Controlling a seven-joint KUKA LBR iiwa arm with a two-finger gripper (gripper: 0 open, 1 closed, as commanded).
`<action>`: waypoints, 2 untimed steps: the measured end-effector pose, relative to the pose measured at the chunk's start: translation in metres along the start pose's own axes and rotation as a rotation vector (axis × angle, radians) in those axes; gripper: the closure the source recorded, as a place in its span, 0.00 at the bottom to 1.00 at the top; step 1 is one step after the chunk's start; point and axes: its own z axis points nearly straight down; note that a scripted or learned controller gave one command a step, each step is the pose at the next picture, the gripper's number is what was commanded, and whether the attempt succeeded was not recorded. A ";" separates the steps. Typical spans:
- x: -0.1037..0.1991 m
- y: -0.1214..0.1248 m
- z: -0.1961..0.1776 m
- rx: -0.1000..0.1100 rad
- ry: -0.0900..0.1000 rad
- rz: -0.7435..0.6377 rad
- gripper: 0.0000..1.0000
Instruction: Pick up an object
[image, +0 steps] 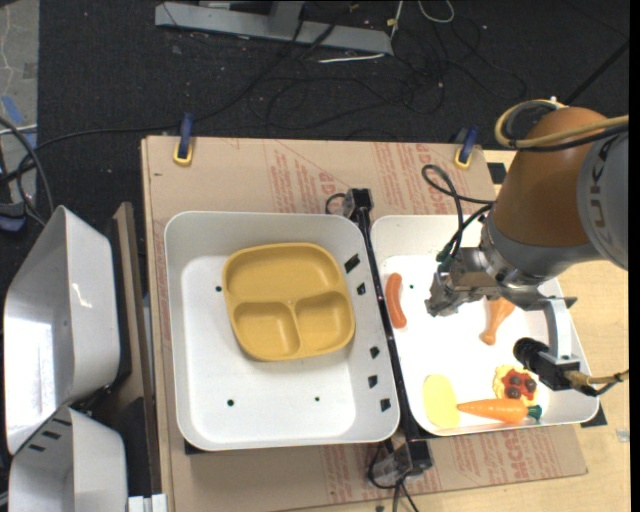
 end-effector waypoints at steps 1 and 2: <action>0.054 -0.007 -0.009 -0.001 0.000 -0.001 1.00; 0.105 -0.012 0.005 0.002 0.001 -0.001 1.00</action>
